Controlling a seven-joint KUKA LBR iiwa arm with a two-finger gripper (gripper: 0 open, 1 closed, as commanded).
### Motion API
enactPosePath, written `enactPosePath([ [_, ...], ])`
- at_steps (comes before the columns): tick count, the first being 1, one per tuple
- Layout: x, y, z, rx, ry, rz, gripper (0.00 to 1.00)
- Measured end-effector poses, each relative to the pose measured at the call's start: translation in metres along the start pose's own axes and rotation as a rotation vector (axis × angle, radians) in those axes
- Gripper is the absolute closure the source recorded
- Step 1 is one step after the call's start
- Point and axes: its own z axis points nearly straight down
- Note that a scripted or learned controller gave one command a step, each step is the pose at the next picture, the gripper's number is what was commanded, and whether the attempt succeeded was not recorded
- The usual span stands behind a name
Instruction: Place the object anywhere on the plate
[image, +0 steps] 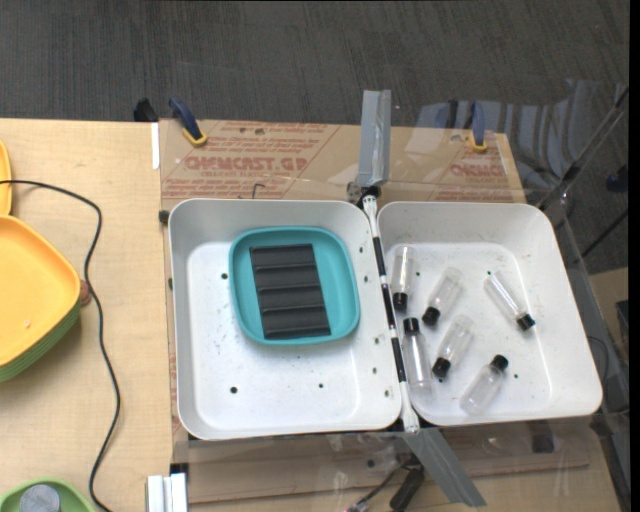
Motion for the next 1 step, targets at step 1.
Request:
enactPosePath([
  [1,0.0316,0.0061,-0.0639,-0.001,0.001,-0.016,0.00],
])
